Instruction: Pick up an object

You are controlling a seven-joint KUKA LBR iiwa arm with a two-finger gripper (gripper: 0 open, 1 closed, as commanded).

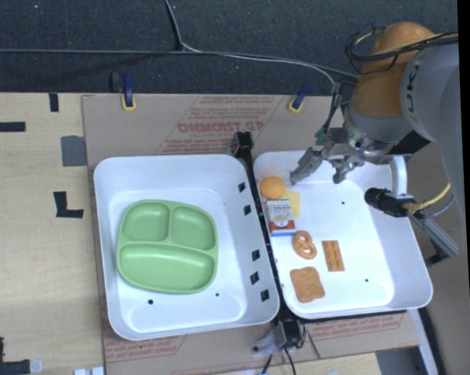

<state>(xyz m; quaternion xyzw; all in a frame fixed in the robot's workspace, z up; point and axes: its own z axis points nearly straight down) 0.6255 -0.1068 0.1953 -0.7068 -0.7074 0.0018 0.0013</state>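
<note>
gripper (324, 169): fingers spread apart, nothing between them, over right bin (379, 293) far edge | orange ball (272, 187): right bin far-left corner | pretzel (303, 244), wafer (333, 255), toast (307, 284): right bin, left half | green tray (167, 246): left bin (132, 323)

Tray (167, 246) in L bin (110, 180); snacks (305, 246) in R bin (394, 269).
</note>
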